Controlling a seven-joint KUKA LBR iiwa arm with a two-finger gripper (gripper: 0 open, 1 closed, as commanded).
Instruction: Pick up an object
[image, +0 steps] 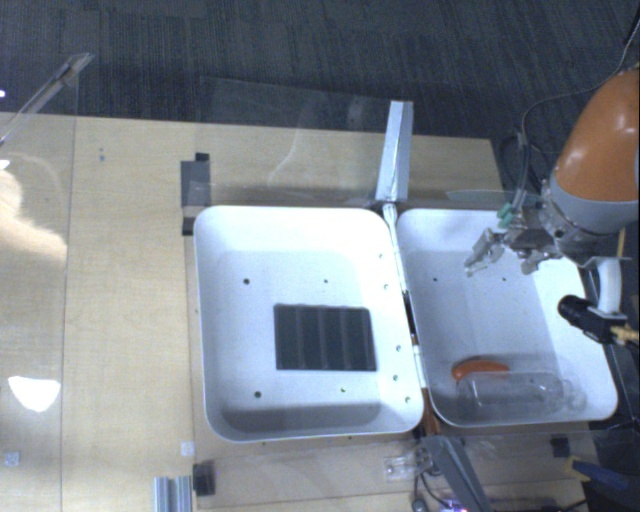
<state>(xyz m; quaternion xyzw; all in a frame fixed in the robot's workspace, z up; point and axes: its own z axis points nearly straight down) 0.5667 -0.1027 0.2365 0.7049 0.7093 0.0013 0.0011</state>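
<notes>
Two white bins sit side by side on your bench, and the gripper (508, 250) hangs over the right bin (440, 300), near its far edge, at the end of the grey arm (600, 160) with its orange band. You can see its fingers (484, 252) spread apart with nothing between them, so it is released and carries nothing. Nearer the camera than the gripper, against the right bin's near wall, lies a clear plastic bottle (520, 390) on its side, and an orange object (480, 368) rests just beside it, touching or almost touching on the bottle's far-left side. Both lie well apart from the gripper. To the gripper's left, across the divider, the left bin (230, 300) holds a dark ribbed rectangular piece (325, 338) lying flat near its middle.
</notes>
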